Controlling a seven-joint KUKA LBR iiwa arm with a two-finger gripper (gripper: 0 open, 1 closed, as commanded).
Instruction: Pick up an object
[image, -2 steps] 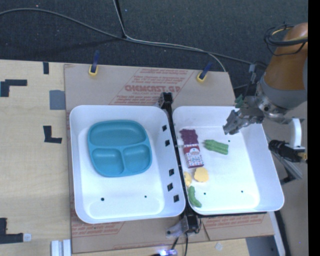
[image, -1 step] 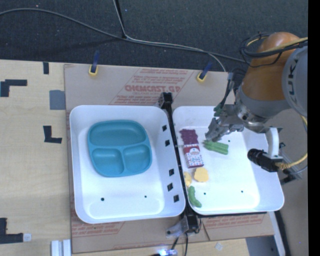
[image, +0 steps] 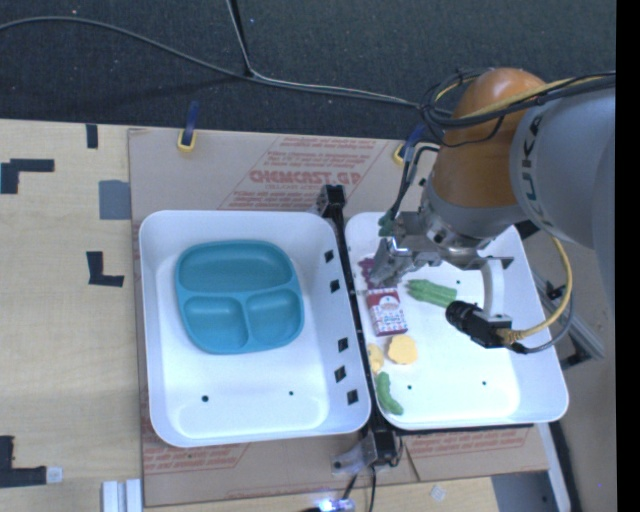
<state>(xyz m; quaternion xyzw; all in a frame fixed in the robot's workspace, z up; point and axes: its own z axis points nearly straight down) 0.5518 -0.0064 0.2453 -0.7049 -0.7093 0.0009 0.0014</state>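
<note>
In the camera view, the arm (image: 520, 150) reaches over the right bin (image: 520, 400), and its tool (image: 385, 262) hangs low at that bin's left side, close to the divider between the two bins. Whether the tool stands wide or narrow cannot be told, since the wrist and its cabling cover it from above. Nothing is seen held in it.

The candidate objects all lie in the right bin. A small red and white packet (image: 387, 311) lies just below the tool, close to the bin's left wall. A green pod-shaped toy vegetable (image: 432, 293) lies to the right of the packet, near it but apart. A yellow round piece (image: 402, 349) sits just below the packet, with a smaller yellow bit (image: 375, 358) at its left. A dark green piece (image: 387, 396) lies further down along the left wall. A purplish scrap right at the tool is too blurred to name.

The left bin (image: 160, 400) carries a blue divided plate (image: 240, 296), well apart from the tool.

The step in hand looks like the descent onto a target, probably the packet or the scrap beside it. The next move calls for a close on one piece alone, clear of the bin wall, then a straight lift. The crowding near the wall makes a miss likely.
</note>
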